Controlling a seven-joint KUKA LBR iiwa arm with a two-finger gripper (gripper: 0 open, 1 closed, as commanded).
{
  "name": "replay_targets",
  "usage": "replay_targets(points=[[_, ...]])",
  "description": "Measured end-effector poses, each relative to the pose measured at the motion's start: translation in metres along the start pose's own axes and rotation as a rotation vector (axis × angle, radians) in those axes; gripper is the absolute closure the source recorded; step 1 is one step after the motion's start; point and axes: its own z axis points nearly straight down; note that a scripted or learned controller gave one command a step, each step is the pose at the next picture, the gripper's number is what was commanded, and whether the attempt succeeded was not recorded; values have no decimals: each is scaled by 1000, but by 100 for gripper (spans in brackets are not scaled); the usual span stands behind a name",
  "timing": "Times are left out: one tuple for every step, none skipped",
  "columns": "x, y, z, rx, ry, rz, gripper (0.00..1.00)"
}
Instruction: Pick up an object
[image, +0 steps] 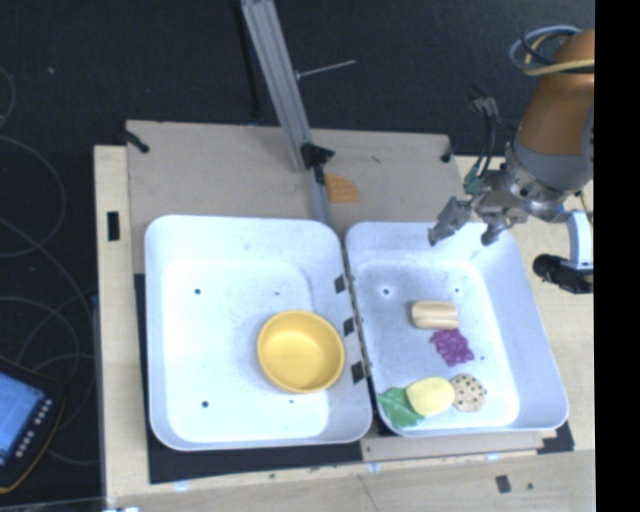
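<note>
The gripper (466, 231) hung over the upper edge of the right bin (530, 330), toward the upper right of the frame, with its two dark fingers (441, 226) spread apart and nothing between them. Above it the arm (555, 115) rose out of the frame's right side, its orange band plain above the grey wrist. In the right bin, well below the gripper, a tan cylindrical block (434, 315) lay on its side near the bin's middle. Just below it and slightly to the right sat a small purple cluster (452, 347), possibly toy grapes. Along the bin's lower edge a yellow lemon-like piece (431, 395) rested partly on a green leaf-shaped piece (397, 404), and a speckled round cookie (467, 392) touched the yellow piece on its right. The left bin (200, 260) held a yellow bowl (299, 351), upright and open, placed toward the bin's lower right, close to the seam between the two bins. A grey metal rail (284, 95) ran from the top of the frame down at a slant to the upper end of that seam. Beside its lower end a small orange patch (341, 189) lay on the brown board (200, 165) behind the bins. At the lower left corner of the frame a device with a blue screen (18, 412) rested on the dark floor.
</note>
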Motion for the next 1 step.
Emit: replay_targets(points=[[0, 0, 0, 0, 0, 0, 0]])
